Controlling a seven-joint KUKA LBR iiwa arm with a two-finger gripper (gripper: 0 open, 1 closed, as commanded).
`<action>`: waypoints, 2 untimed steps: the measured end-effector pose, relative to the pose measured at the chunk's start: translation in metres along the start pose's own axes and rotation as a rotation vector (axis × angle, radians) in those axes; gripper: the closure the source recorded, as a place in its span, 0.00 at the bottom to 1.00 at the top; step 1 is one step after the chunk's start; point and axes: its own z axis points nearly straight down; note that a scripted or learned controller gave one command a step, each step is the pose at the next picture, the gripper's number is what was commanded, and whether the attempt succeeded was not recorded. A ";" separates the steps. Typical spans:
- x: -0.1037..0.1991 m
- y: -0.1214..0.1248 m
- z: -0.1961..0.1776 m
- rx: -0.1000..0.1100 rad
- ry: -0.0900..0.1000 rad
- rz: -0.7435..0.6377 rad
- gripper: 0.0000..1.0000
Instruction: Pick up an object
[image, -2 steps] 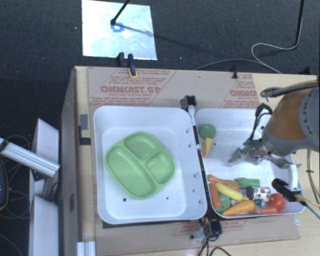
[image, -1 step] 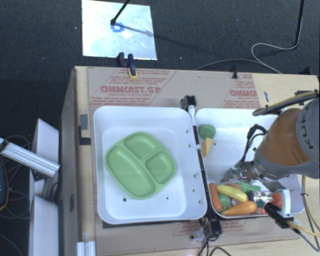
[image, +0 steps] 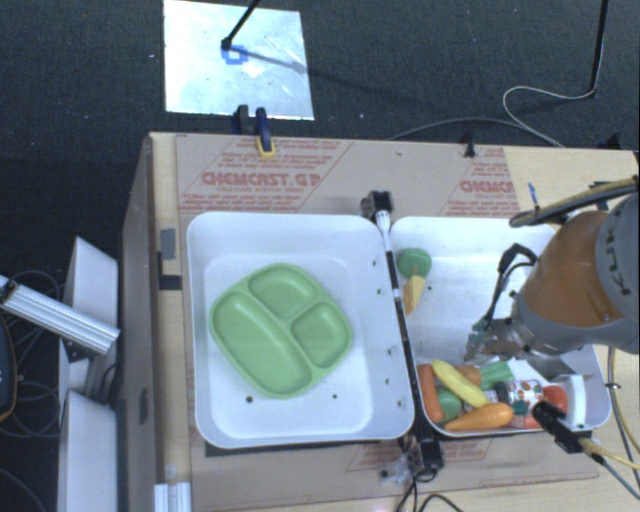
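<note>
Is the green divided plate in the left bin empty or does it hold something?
Empty: the green plate shows three bare compartments.

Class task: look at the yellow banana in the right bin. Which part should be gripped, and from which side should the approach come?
Grip the yellow banana at its middle, coming from above. It lies flat and slanted on top of the toy pile, so its upper surface is exposed. Closing across its narrow width looks best, since the orange carrot and green pieces crowd its ends. The end effector is just above the pile.
</note>
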 end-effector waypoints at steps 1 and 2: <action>-0.017 -0.003 -0.149 -0.002 -0.001 0.000 1.00; -0.016 -0.003 -0.148 0.002 0.000 -0.001 0.00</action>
